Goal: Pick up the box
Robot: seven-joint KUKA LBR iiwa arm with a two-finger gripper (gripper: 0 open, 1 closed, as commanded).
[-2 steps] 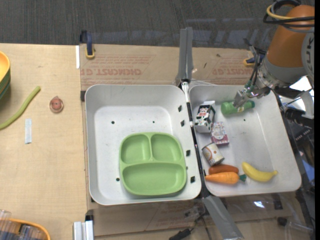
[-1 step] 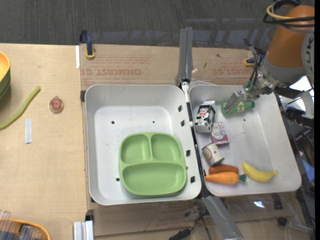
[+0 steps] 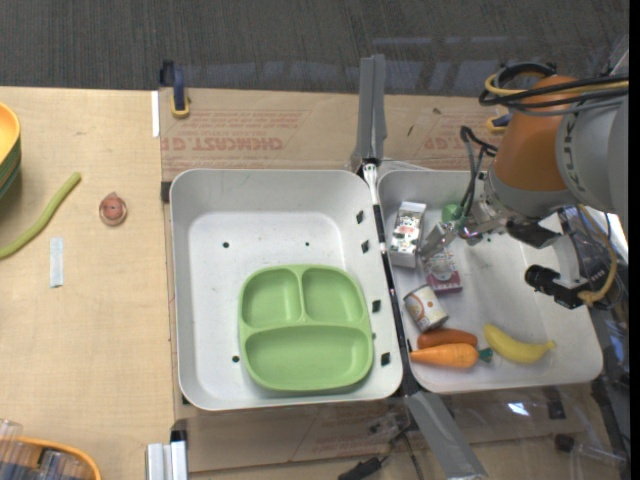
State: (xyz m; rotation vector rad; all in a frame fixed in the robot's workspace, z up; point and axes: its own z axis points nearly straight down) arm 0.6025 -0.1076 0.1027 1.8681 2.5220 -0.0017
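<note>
The gripper (image 3: 440, 240) is seen low in the right bin (image 3: 560, 368). Whether its fingers are spread or pressed together cannot be told. The box (image 3: 406, 234) lies just beside it, by the bin's left wall.

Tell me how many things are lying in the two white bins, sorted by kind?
Food items: 2, the carrot and banana
Boxes/packages: 2, the white box and purple packet
Cans: 1, the can
Trays: 1, the green tray
Total: 6
</note>
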